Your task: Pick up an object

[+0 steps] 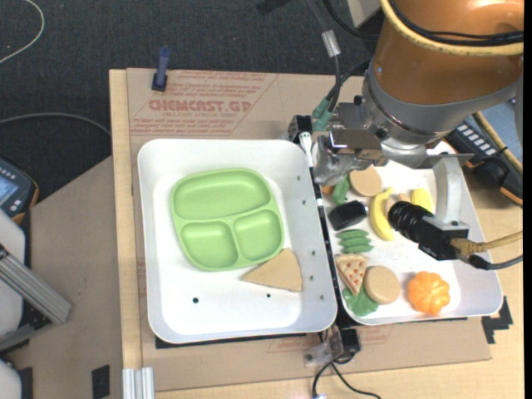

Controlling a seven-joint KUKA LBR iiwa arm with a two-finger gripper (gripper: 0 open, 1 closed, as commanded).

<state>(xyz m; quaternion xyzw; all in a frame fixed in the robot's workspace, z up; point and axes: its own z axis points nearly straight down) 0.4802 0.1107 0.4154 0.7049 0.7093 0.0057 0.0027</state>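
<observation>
A round, tan, cookie-shaped toy [365,181] is lying at the far end of the right-hand shallow white bin [480,283], directly under the arm's wrist, and it is looking like the piece nearest the reach. It is probably light, hard moulded plastic: stiff, not fragile, but smooth enough to slide. Its flat disc shape is suggesting a pinch across the rim rather than across the faces.

Just beside it, toward the left wall, a small green leafy toy piece [341,192] is sitting. A curved yellow plastic banana [382,216] is lying next to the cookie on the near side, and a black rectangular block [347,215] is resting close by. Nearer the camera, a green pea-pod toy [355,240], a waffle-patterned wedge [352,271], a second tan disc on a green base [381,285] and an orange plastic pumpkin [428,293] are crowding the bin, so neighbours may be getting bumped.

The two-finger gripper [337,160] is hanging low over the bin's far-left corner, below the grey arm with its orange band [453,23]. Whether it is spread or closed cannot be told, and nothing is visibly held.

In the left-hand white bin [158,223], well apart, a pale green divided plastic plate [224,219] and a tan triangular wedge [275,273] are lying.
</observation>
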